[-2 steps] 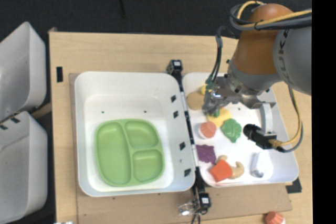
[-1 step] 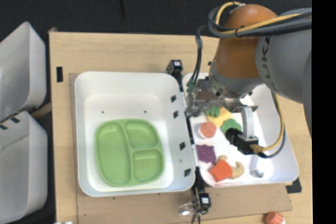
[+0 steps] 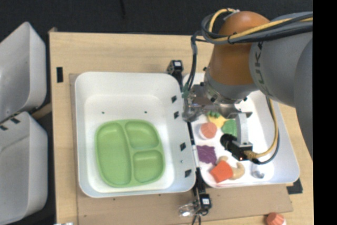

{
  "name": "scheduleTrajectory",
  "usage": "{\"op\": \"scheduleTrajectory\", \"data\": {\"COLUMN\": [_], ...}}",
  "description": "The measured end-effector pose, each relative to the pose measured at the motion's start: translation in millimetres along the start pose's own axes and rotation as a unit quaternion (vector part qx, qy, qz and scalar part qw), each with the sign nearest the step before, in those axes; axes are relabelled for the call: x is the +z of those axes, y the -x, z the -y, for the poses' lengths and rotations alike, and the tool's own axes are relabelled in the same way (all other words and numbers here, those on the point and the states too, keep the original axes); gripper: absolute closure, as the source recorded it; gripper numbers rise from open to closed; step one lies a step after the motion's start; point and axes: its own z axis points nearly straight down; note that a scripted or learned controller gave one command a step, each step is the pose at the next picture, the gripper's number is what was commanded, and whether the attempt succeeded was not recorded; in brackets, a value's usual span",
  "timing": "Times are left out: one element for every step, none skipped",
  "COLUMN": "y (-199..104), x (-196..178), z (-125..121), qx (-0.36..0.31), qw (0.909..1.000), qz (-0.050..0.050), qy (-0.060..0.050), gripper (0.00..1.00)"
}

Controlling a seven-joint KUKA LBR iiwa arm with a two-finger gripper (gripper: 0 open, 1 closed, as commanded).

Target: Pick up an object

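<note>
On the wooden bench, two shallow white bins side by side. In the left bin, a light green divided tray with three compartments, lying flat toward the near side. Over the right bin, reaching in from the right, the grey arm with its orange band, bent down above the far-left part of that bin. At its lower end, the gripper, low and close against the bin's left wall, next to the left bin. Impossible to tell whether open or closed. Near the gripper, on the right bin's floor, a loose cluster of small pieces. Closest, partly under the wrist, a yellow piece and a green piece. Just beside those, a salmon-pink round piece. Nearer the front, a purple piece. At the front edge, an orange-red block right beside a beige piece, touching or nearly so. Outside both bins, at the bench's near right corner, a small orange thing. Off the bench's left side, two white rounded shapes.
</note>
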Motion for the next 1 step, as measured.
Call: {"op": "scheduleTrajectory", "data": {"y": [8.9], "x": [-12.8], "z": [-9.3], "qx": [0.002], "qw": [1.0], "qz": [0.0], "qy": [0.001], "gripper": [1.0]}}
